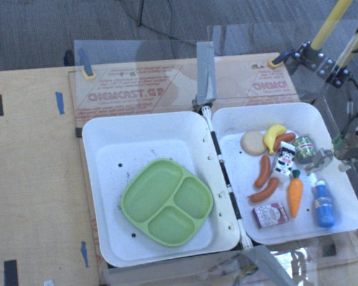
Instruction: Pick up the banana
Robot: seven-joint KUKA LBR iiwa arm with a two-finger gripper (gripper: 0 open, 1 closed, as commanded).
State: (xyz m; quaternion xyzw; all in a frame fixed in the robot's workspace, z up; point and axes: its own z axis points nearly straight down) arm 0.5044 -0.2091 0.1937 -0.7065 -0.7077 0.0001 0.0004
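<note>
Desk point(33, 183) carried 2 white bins side by side. Left bin point(98, 146) held a green 3-compartment plate point(166, 201). Right bin point(343, 209) held the clutter: carrot point(295, 197), blue bottle point(323, 204), 2 sausages point(263, 180), a small red carton point(270, 215), a round biscuit point(252, 143). Banana point(274, 136) lay in the far part of the right bin, just beside the biscuit, curved, long axis running near-left to far-right. Claw point(329, 155) sat near the bin's right wall; cannot tell its state.
</note>
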